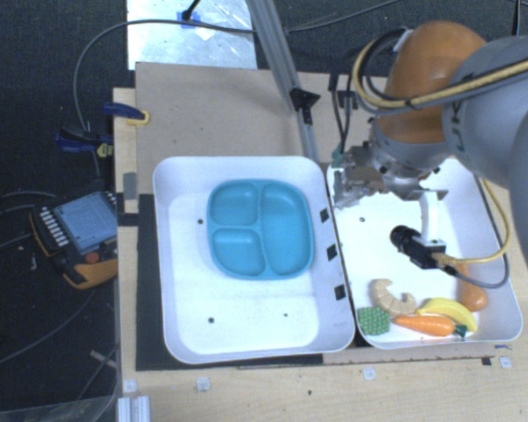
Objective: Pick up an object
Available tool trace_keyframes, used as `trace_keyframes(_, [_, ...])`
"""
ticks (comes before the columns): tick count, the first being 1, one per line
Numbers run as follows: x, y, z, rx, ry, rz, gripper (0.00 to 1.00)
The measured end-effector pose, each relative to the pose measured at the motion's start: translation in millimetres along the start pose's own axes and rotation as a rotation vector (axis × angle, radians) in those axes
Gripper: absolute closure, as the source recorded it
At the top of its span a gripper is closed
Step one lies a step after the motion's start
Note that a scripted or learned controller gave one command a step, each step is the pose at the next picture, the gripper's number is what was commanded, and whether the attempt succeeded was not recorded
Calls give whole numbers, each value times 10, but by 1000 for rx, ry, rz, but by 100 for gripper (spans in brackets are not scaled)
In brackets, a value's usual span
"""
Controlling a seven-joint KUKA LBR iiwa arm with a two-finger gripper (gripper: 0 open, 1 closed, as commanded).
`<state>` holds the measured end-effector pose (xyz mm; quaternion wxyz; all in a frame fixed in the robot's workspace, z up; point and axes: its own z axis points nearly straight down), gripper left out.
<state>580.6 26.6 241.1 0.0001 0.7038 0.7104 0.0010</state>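
Note:
My gripper (350, 186) hangs over the far left corner of the right bin (497, 236), close to the wall between the two bins. Nothing shows under or in it. The loose objects lie apart from it, along the bin's near edge: a tan curved piece (390, 296), a green piece (373, 321), an orange carrot (422, 325), a yellow banana (447, 309) and a round orange item (473, 298). The grey arm with its orange band (431, 55) hides the bin's far right part.
The left bin (246, 323) holds a blue divided plate (260, 229). A black cylinder on a white bracket (414, 244), with a yellow cable, hangs off the wrist over the right bin's middle. A slanted grey pole (277, 47) stands behind the bins.

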Motion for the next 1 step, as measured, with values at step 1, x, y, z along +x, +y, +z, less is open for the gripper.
trace_keyframes(1, [581,130,110,-1,1,-1,100])
